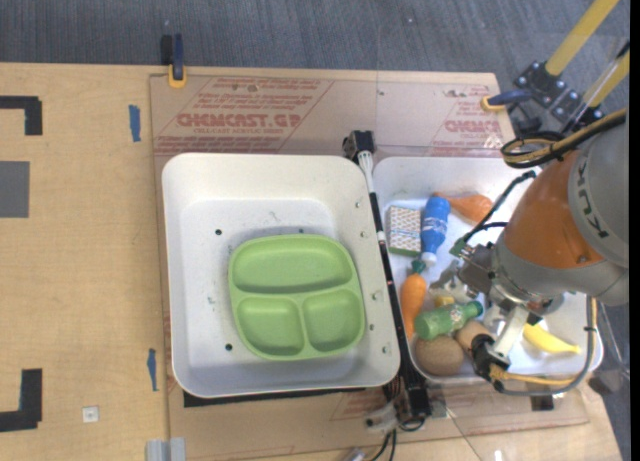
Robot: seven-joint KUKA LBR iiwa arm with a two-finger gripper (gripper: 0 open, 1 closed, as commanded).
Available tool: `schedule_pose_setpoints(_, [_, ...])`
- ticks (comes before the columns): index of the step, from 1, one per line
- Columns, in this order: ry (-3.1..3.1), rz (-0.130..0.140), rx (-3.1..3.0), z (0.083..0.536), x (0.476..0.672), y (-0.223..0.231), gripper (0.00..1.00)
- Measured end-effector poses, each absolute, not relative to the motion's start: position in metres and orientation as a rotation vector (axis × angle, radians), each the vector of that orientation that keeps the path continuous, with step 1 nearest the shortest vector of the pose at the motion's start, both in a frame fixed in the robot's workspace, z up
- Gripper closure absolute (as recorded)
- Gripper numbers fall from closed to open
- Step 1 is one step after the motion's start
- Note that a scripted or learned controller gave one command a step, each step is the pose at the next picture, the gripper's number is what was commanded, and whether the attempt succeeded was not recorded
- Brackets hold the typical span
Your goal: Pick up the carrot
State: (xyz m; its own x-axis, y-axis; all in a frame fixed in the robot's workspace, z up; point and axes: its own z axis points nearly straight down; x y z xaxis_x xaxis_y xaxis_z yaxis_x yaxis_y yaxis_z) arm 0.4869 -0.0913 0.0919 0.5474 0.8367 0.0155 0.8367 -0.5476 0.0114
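The carrot point(412, 295), a short orange piece, lies near the left wall of the right bin point(392, 279). The gripper point(455, 282) hangs low over the middle of that bin, just right of the carrot and above a green bottle point(446, 321). The grey wrist and its orange band point(545, 229) cover the bin's right half. Nothing can be made out in the gripper's grasp.
A blue bottle point(434, 224), a checkered green packet point(405, 228) and an orange item point(473, 206) lie at the bin's back. A brown potato point(440, 354) and a yellow banana point(550, 340) are at its front. The left bin point(190, 249) holds a green divided plate point(297, 294).
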Motion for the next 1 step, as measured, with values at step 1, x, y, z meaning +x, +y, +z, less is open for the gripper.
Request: schedule_pose_setpoints(1, [1.495, 0.037, 2.756, 0.1028, 0.4891, -0.0900, 1.00])
